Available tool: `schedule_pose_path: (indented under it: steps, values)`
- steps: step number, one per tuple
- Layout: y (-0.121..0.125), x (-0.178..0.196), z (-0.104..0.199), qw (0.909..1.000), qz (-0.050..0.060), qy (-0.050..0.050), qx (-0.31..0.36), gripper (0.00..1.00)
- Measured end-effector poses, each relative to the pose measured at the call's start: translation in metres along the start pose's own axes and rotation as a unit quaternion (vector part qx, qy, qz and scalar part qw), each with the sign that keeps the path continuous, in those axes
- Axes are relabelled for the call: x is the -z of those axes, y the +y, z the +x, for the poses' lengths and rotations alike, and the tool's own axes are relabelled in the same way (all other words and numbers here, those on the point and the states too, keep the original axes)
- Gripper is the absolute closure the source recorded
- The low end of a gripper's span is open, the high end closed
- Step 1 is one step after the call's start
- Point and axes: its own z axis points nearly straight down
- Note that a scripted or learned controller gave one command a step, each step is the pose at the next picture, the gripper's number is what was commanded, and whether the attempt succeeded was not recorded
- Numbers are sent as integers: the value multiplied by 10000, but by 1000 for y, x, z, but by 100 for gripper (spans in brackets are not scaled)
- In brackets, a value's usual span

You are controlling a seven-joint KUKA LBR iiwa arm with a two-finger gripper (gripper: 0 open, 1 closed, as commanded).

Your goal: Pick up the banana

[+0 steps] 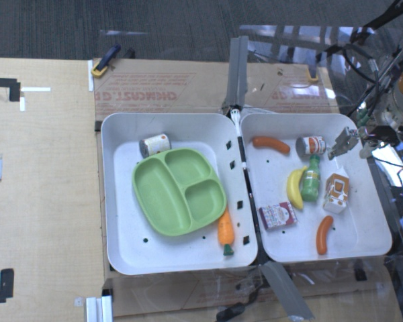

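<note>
**Banana lies in the right bin, gripper off at the rim**

A pale wooden bench (40, 200) carries two shallow white bins side by side, with flattened cardboard (148, 86) under their far edges. The left bin (114, 200) holds a green divided plate (179, 191), a small can (154, 144) at the plate's 11 o'clock, and a toy carrot (226, 232) at its 4 o'clock. In the right bin (369, 240), the banana (294, 188) lies near the centre, touching a green bottle (311, 180) on its 3 o'clock side. A sausage (271, 143) sits at the banana's 11 o'clock, a tin (311, 145) at 1 o'clock, a white carton (336, 193) beyond the bottle, a red packet (278, 216) at 7 o'clock and another sausage (324, 235) at 5 o'clock. The gripper (342, 143) hovers at the bin's 2 o'clock rim, well apart from the banana; whether its fingers are parted I cannot tell.
</note>
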Motion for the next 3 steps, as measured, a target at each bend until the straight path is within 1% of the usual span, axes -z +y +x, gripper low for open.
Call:
schedule_pose_path:
  steps: [1,2,3]
  values:
    - [3,-172,30,10000,-12,-1,9,0]
    - [4,-160,28,10000,-41,-9,-17,100]
    - [22,-73,101,9936,-10,-4,1130,100]
